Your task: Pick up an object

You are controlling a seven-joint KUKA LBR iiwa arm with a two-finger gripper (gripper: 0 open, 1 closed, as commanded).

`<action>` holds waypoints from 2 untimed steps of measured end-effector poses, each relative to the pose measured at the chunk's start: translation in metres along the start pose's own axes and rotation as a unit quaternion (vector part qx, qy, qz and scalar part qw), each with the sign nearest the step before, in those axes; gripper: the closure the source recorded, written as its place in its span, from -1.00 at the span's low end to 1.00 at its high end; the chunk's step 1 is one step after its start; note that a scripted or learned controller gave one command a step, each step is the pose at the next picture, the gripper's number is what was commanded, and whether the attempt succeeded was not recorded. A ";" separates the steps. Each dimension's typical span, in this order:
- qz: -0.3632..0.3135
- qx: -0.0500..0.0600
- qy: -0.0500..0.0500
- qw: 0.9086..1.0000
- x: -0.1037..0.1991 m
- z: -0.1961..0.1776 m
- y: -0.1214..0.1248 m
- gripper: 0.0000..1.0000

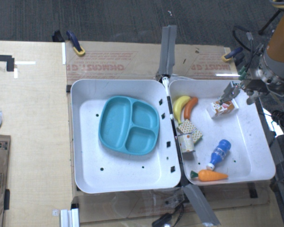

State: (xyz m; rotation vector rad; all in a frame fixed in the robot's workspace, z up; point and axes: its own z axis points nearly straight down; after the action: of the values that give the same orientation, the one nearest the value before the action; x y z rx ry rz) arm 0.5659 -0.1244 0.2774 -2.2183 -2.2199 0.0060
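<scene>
My gripper (228, 94) hangs over the back right part of the right bin (255, 174), its tip just above a small white and red carton (223, 108) lying on the bin floor. I cannot see whether it touches the carton. Also in this bin are a yellow banana (179, 106) beside an orange sausage (190, 107), a checkered box (190, 130), a small pale cup (186, 144), a blue bottle (219, 152) and an orange carrot (212, 176) at the front edge.
The left bin (83, 174) holds a blue divided plate (130, 125). A grey divider (168, 51) rises between the bins at the back. Cables and the arm's grey body (270, 65) crowd the right side. Cardboard (113, 63) lies behind the bins.
</scene>
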 end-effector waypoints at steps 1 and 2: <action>0.000 0.001 0.000 1.000 0.000 -0.008 0.001 1.00; -0.009 -0.001 0.000 1.000 0.046 0.001 -0.035 1.00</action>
State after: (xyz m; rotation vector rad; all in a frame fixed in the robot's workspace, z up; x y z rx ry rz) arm 0.5310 -0.0785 0.2762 -2.1997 -2.2404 0.0049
